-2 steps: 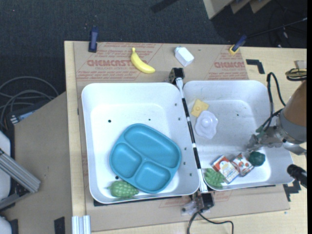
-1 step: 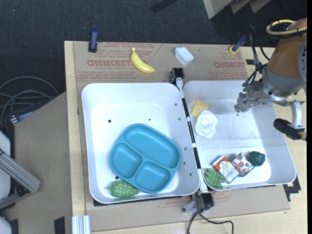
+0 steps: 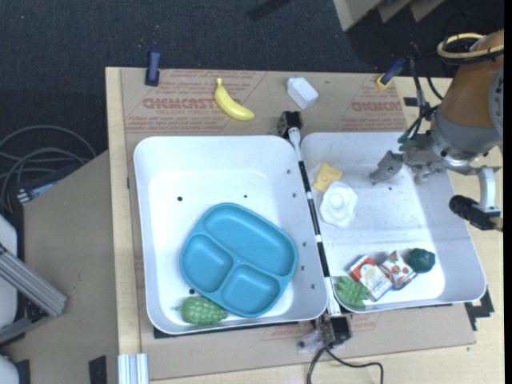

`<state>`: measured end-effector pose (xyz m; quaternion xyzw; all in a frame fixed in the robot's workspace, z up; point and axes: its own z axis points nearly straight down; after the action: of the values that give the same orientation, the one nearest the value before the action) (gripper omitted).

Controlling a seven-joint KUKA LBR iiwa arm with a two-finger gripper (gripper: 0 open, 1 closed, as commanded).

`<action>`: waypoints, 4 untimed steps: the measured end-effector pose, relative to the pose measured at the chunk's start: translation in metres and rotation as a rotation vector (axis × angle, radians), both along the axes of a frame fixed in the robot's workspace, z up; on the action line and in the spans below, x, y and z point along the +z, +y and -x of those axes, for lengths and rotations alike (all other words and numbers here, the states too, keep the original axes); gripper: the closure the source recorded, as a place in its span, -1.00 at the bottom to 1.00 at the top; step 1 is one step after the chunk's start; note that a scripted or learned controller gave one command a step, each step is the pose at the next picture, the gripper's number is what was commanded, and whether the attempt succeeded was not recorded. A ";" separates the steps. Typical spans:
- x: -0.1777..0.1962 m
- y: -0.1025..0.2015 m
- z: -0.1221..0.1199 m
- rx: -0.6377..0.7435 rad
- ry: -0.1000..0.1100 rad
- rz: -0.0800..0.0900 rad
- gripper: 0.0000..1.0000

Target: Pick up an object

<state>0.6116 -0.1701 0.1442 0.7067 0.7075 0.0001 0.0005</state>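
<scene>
The claw (image 3: 398,166) sits over the upper part of the right bin (image 3: 448,294), w/ the arm coming in from the right edge. Its fingers look spread a bit, nothing between them, so I'd call it open & empty, hovering or just off the bin floor.

Nearest candidate: the white lumpy object (image 3: 339,203), down and to the left of the claw, close by. Just beyond it, further left and slightly up, the yellow block (image 3: 326,176) leans near the divider between bins. Either is a short reach leftward.

Farther off, toward the near rim of the same bin: the red-and-white cartons (image 3: 382,274), a dark green item (image 3: 421,259) right of them, a leafy green piece (image 3: 350,293) left. The cartons' long axis runs diagonal.

Farthest: the blue tray (image 3: 238,256) and green veg (image 3: 201,311) in the left bin (image 3: 160,182); banana (image 3: 231,103) on the table (image 3: 128,102) beyond.

My guess: white object is the likely pick.
</scene>
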 end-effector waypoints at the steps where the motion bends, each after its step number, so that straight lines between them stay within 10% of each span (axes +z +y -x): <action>1: -0.060 -0.050 0.066 0.002 0.004 -0.008 -1.00; 2: -0.060 -0.051 0.133 0.000 0.006 -0.007 -1.00; 3: -0.049 -0.053 0.131 -0.002 -0.003 0.000 1.00; 4: 0.015 0.009 0.061 0.001 -0.001 -0.001 1.00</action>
<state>0.5508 -0.1614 0.1588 0.7063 0.7079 0.0008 0.0005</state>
